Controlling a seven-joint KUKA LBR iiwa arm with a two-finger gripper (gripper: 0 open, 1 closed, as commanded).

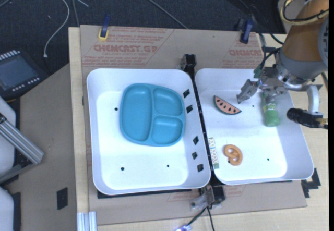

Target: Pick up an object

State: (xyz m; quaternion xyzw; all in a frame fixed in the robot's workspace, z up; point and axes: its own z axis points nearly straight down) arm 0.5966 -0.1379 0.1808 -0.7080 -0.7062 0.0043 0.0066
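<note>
While the green bottle (271,113) lies on the floor of the right bin (292,167), we judge the pick not yet made. Its long axis runs roughly up-down in the view, cap end toward the gripper (261,89), which hangs just above it with fingers spread and nothing between them. Closing and lifting remain. A watermelon slice (227,106) lies to its left.

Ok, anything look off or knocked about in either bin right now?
Nothing stands out. The blue divided plate lies flat in the left bin. In the right bin, the watermelon slice, pretzel and green object lie apart, with the gripper above the green object.
</note>
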